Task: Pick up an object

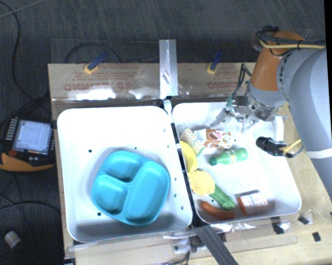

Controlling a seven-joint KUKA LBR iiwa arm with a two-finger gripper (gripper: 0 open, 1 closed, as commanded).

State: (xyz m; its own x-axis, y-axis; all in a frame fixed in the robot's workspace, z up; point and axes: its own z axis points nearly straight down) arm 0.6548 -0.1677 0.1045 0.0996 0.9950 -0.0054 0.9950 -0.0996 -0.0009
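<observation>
The right bin (281, 175) holds several small toy foods. A green bottle (228, 156) lies on its side near the middle. To its left are a yellow banana-like piece (188, 156) and a round yellow piece (202, 183). A green vegetable (221, 198), a red sausage (215, 209) and a red-and-white box (252, 201) lie along the front. A waffle cone (190, 137) and a white-and-orange packet (217, 137) sit nearer the back. My gripper (239, 112) hangs over the bin's back right area, just above and right of the packet, with nothing seen in it.
The left bin (77, 140) holds a blue divided plate (130, 187). The grey arm with its orange band (266, 72) fills the right side. A black fitting (266, 144) juts over the right bin's right wall. A small screen device (29, 137) lies left of the bench.
</observation>
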